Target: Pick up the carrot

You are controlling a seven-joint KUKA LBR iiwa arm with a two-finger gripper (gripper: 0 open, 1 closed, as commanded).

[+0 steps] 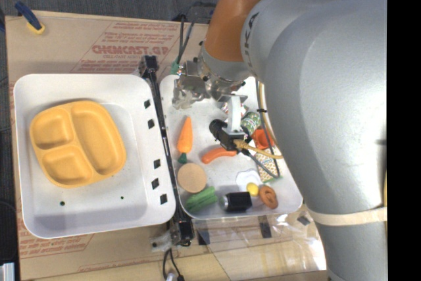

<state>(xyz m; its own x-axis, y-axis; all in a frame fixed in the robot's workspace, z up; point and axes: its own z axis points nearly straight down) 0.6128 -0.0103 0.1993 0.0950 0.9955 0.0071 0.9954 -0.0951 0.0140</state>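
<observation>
The carrot is orange with a green stub at its near end. It lies along the left side of the right bin, close to the divider. My gripper hangs at the far end of that bin, just beyond the carrot's tip. Nothing shows between it and the carrot, and the carrot rests on the bin floor.
Near the carrot lie an orange-red pepper, a tan disc, a green cucumber, a black cylinder, a fried egg, a brown pretzel and a green can. A yellow divided plate sits in the left bin.
</observation>
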